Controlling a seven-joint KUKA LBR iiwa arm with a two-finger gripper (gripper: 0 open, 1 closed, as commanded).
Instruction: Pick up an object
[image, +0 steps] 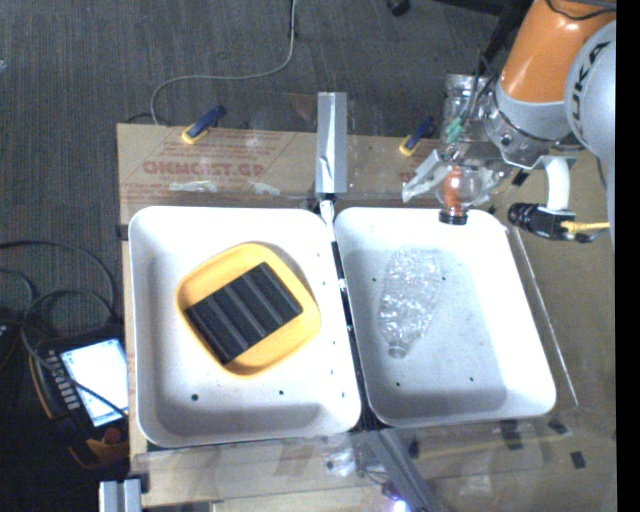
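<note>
- Over the far edge of the right bin (520, 300), near its far right corner, hangs the gripper (452, 195); I cannot tell how its claw stands.
- A clear plastic bottle (408, 298) lies near the middle of that bin, apart from the gripper.
- A yellow tray with a black ribbed insert (248, 308) sits mid-left bin (160, 400).

One camera sits high above the bench (150, 160) and looks down at a slant on both white bins (150, 400), arm (560, 60) at two o'clock.
</note>
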